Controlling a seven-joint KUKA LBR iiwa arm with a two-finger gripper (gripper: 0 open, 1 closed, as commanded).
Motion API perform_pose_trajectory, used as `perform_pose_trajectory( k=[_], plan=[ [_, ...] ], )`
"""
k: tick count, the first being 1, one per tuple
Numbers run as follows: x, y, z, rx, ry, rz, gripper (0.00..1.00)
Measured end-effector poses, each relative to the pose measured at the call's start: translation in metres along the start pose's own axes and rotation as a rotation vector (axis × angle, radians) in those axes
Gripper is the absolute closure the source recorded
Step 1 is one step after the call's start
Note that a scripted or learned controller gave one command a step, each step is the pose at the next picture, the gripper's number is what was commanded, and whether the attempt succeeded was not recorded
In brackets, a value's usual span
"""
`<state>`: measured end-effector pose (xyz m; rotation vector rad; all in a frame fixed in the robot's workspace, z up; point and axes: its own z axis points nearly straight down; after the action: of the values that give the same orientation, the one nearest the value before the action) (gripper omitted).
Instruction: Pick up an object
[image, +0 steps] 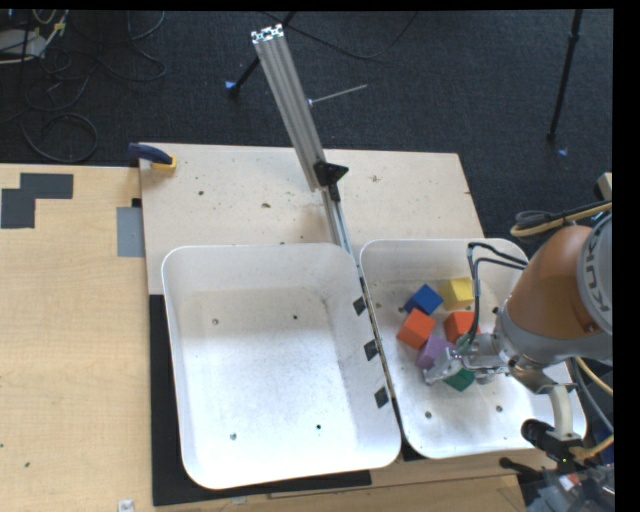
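Gripper (452, 367) low in the right bin (440, 440), among the blocks; whether its jaws are apart or together cannot be told.

Left bin (200, 290) sits beside the right one. In the right bin, toward its middle: orange block (416, 328), blue block (426, 299) just behind it, purple block (434, 351) touching the gripper, green block (461, 381) at the gripper's near side, red-orange block (459, 325), yellow block (460, 291) nearest the far edge.

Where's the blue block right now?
The blue block lies in the right bin, at the far-left edge of the cluster, just above the orange block and left of the yellow block.
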<state>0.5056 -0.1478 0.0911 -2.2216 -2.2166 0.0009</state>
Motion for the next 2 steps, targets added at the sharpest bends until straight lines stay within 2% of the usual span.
perform_pose_trajectory(
  k=[1, 2],
  plan=[
    [-0.001, -0.001, -0.011, 0.002, 0.003, 0.006, 1.0],
    [-0.008, -0.003, -0.055, -0.002, -0.002, 0.008, 1.0]
  ],
)
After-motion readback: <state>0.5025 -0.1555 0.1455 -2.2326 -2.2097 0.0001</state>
